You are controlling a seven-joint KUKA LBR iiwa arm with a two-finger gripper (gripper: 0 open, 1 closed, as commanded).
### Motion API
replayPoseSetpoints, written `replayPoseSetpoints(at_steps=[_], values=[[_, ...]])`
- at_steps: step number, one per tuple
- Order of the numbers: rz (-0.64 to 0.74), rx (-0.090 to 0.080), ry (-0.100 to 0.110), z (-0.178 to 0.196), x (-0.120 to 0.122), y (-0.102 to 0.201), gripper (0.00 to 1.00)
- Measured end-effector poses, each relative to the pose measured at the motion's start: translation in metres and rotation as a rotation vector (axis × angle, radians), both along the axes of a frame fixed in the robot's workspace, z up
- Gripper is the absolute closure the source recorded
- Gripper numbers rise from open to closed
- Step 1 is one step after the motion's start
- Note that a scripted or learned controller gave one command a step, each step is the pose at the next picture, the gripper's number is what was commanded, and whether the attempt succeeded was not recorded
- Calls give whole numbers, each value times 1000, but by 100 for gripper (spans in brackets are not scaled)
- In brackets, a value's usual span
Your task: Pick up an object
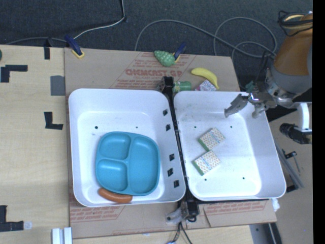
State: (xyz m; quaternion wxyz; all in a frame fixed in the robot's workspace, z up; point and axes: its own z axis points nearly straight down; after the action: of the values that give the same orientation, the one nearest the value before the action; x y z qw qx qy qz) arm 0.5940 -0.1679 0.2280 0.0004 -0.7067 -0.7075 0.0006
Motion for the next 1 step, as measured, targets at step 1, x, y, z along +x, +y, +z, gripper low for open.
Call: replayPoseSetpoints(at_steps=[1], values=[[1,1,1,-75,-11,55,0]])
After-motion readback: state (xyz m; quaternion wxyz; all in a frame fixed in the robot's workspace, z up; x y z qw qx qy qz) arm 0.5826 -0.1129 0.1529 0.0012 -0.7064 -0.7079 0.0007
